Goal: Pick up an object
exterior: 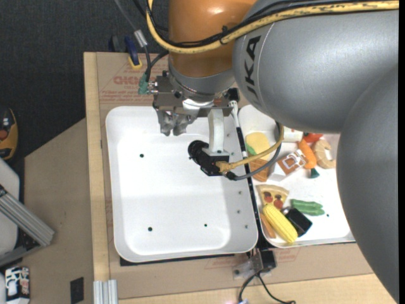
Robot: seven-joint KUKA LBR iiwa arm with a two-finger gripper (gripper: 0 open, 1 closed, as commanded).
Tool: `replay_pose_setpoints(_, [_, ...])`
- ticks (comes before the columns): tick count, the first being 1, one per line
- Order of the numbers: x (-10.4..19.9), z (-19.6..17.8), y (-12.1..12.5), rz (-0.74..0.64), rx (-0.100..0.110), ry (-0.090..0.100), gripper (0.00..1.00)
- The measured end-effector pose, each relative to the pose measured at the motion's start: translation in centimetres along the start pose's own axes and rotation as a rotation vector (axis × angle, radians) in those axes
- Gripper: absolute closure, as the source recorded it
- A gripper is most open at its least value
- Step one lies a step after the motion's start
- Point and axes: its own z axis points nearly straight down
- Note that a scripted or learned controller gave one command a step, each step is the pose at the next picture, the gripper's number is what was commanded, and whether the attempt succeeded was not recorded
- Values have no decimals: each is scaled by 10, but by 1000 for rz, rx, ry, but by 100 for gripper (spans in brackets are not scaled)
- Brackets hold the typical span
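Figure. Overhead slanted view of the counter [95, 170] carrying two shallow white bins side by side. The left bin [171, 227] holds no loose items that can be made out; the right bin [329, 236] holds the candidate objects, clustered along its left and near portions. The arm's tool [175, 120] hangs over the far edge of the left bin, well apart from every object; whether it is spread or pressed together cannot be told from this angle, and nothing is visible in it. A black cable fitting [201, 157] with a tan hose dangles below the wrist over the left bin and belongs to the rig, not to the task.

Candidate objects, all apparently small toy foods:
- corn cob [279, 223], yellow, near the right bin's near-left corner, lying beside a black block [300, 221]. Judged light, rigid, ridged rather than slippery; best taken across its short axis at mid-length.
- green pod [307, 206], just beyond the black block. Thin and low-lying, hence a harder pinch.
- pizza slice [273, 195], flat against the bin floor; little to grip.
- orange carrot [306, 149], further toward the far edge; tapered, likely to slip toward its tip.

None appears fragile or heavy. The corn cob seems the most forgiving choice.
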Motion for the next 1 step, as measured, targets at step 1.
replay_pose_setpoints(1, [-1,-230,4,-4,-37,14,100])
